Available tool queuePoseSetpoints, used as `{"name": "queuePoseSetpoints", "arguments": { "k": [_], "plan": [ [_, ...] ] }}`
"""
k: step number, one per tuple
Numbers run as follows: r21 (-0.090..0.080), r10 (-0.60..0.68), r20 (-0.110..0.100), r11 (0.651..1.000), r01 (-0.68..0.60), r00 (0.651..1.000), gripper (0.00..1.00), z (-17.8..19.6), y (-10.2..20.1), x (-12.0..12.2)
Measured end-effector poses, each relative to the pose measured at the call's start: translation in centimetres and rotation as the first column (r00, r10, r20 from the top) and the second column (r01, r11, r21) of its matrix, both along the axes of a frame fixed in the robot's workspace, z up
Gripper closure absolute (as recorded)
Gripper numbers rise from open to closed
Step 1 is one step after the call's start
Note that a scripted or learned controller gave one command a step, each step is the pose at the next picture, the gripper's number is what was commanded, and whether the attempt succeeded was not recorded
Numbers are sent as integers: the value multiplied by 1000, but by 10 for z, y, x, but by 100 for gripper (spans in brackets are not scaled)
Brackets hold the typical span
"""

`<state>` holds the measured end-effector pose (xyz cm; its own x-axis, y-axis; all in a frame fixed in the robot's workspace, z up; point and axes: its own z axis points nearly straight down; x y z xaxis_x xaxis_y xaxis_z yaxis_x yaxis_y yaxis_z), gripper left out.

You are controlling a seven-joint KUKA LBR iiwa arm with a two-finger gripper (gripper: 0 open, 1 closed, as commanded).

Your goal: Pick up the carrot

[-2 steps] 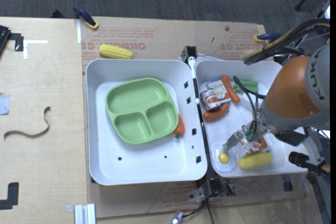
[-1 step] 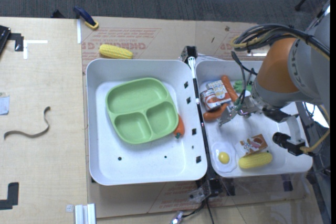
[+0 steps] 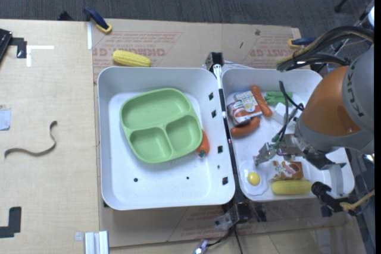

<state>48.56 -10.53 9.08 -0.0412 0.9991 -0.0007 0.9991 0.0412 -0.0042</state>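
**Arm hangs over right bin while carrot lies in the left**

The grey arm (image 3: pixel 351 98) reaches in from the right of the camera view, its orange band (image 3: pixel 330 107) bulking over the right-hand edge of the right bin (image 3: pixel 241 77). The wrist bends down and toward the left, so the gripper (image 3: pixel 268 156) hangs low over the middle of that bin, just above a small printed packet (image 3: pixel 287 171). Its metal fingers (image 3: pixel 262 159) look slightly parted, with nothing visible between them.

The carrot (image 3: pixel 204 144) is in the left bin (image 3: pixel 161 187), wedged against the right-hand rim of the green plate (image 3: pixel 161 125) and partly tucked under it, well apart from the gripper.

Two shallow white bins sit side by side on the bench. The left one holds one three-compartment green plate and the one carrot. The right one holds one fried egg (image 3: pixel 253 179) at its near-left corner, one yellow corn cob (image 3: pixel 292 187) along the near wall, two printed packets, the second (image 3: pixel 243 109) lying toward the far-left, one long orange sausage-shaped piece (image 3: pixel 261 101) beside it, one curved orange-brown piece (image 3: pixel 245 128) under that packet, and one green item (image 3: pixel 275 97) partly behind the cables.

Outside the bins, a second corn cob (image 3: pixel 131 57) lies on the cardboard (image 3: pixel 196 44) beyond the left bin, making two cobs in all.
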Motion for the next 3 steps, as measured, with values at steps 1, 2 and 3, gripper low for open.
{"name": "queuePoseSetpoints", "arguments": {
  "k": [1,2,3],
  "plan": [
    [-2,221,4,975,-221,975,0,1,9,93],
    [0,203,1,979,-203,979,0,0,-1,11],
    [-2,160,4,987,-159,987,0,1,3,103]
  ]
}}
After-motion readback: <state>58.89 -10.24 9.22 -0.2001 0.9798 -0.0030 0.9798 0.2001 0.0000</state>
